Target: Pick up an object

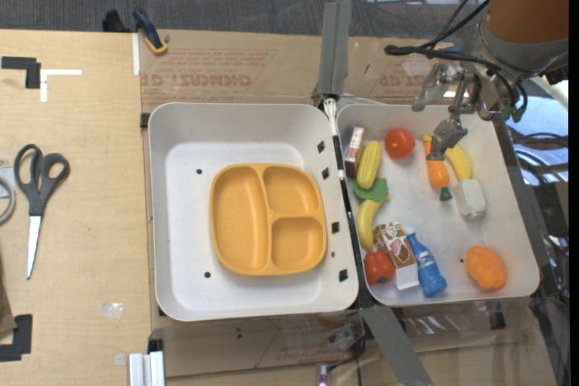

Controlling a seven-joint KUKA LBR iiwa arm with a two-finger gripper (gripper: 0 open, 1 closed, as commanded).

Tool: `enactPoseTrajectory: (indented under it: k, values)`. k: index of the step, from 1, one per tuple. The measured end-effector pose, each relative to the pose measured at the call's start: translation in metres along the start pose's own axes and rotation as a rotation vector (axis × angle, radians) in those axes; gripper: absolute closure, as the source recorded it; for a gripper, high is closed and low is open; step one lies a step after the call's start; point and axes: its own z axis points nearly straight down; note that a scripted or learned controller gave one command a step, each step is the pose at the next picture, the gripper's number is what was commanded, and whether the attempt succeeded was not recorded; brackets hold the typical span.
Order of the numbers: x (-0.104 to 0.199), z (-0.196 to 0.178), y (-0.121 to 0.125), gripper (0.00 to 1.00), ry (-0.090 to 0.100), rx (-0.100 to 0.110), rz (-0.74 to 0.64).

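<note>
The small orange carrot [438, 174] lies at about one o'clock in the right bin [516, 221], touching a yellow banana [460, 162] on its three o'clock side. The end effector [445, 140] hangs directly above the carrot; whether it grips anything is unclear. A red tomato [399, 142] sits toward nine o'clock. The left bin [172, 221] holds a yellow divided plate [268, 219].
</note>
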Motion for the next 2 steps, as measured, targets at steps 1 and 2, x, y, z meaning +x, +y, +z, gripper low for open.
enactPoseTrajectory:
  k: [1, 2]
  values:
    - [0.001, 0.147, -0.030, 0.00, 0.001, -0.001, 0.050]
    - [-0.005, 0.168, -0.108, 0.00, 0.000, 0.000, 0.092]
